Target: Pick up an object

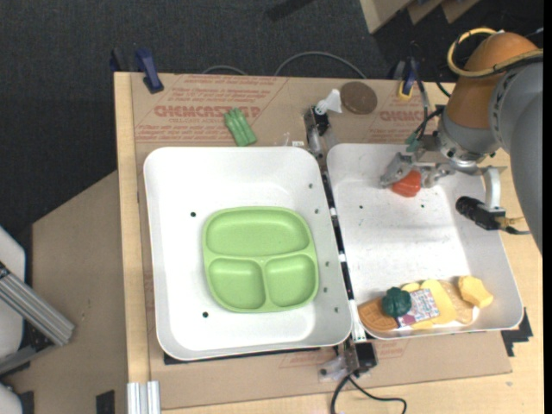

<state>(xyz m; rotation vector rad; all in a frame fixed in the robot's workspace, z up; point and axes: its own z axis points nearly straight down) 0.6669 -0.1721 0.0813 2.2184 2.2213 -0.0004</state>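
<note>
My gripper [414, 169] hangs over the far part of the right bin [405, 240], at the end of the grey arm with its orange band [487, 59]. A small red object [407, 184] lies directly under the gripper tip, touching or nearly touching it, on the bin floor. At the bin's near edge lies a cluster of toys: a dark green piece [397, 302], a yellow block [474, 291] and a flat yellow-orange item [435, 304] with a printed label.
The left bin [172, 188] holds a green divided plate [259, 259]. On the bench behind the bins lie a green object [241, 128] and a brown disc [358, 98]. A black part [479, 210] juts over the right bin's right side.
</note>
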